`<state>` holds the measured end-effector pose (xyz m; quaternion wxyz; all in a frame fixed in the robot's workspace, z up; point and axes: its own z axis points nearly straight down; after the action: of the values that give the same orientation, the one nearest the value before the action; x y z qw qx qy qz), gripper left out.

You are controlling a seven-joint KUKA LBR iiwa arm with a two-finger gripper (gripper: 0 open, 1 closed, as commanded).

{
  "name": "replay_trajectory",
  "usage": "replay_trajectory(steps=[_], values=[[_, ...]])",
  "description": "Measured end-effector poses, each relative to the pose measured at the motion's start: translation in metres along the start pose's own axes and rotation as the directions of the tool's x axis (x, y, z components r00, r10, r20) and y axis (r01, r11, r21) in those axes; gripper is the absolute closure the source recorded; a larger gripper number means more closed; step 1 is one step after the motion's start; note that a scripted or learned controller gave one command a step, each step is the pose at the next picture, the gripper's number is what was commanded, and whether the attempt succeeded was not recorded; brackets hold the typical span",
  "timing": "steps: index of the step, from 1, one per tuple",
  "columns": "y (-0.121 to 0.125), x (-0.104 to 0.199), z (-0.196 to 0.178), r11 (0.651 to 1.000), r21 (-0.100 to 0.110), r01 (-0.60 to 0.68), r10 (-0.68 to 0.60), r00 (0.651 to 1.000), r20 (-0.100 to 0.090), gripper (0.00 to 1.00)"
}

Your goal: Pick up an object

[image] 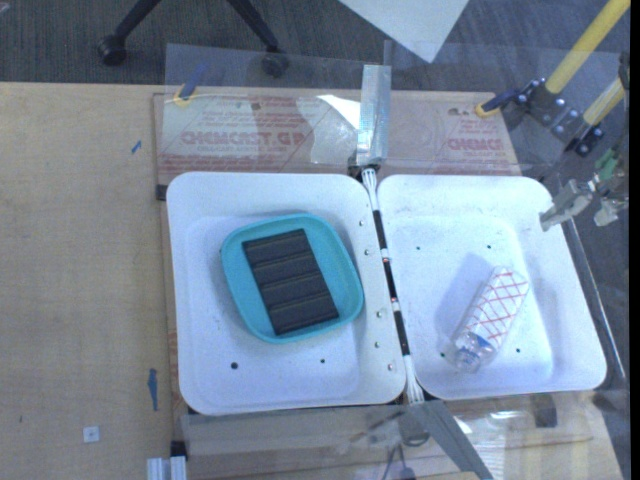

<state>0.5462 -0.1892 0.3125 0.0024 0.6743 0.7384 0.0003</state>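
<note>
- A plastic bottle (484,316) with a red-checked label lies on its side in the right bin (560,368), slanting with its cap end toward the bin's near edge; it sits apart from every wall, so a reach from above looks unobstructed.
- A teal tray (345,268) carrying a dark ridged block (290,281) rests flat in the left bin (200,368), another likely pick.
- The tool (585,203) hangs at the right bin's far right rim, away from both objects; how its jaws stand I cannot tell.
- Both bins sit side by side on the worktop (80,268).
</note>
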Motion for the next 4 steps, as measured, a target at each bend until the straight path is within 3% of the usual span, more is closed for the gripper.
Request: replay_trajectory(steps=[1, 2, 3, 4], values=[[-0.065, 0.03, 0.088, 1.0, 0.004, -0.003, 0.003, 1.0, -0.003, 0.0], [-0.06, 0.054, 0.216, 1.0, -0.006, -0.004, 0.004, 1.0, 0.002, 0.0], [-0.06, 0.052, 0.206, 1.0, -0.008, -0.008, 0.008, 1.0, 0.002, 1.0], [-0.056, 0.041, 0.215, 1.0, -0.019, 0.01, -0.01, 1.0, 0.001, 1.0]])
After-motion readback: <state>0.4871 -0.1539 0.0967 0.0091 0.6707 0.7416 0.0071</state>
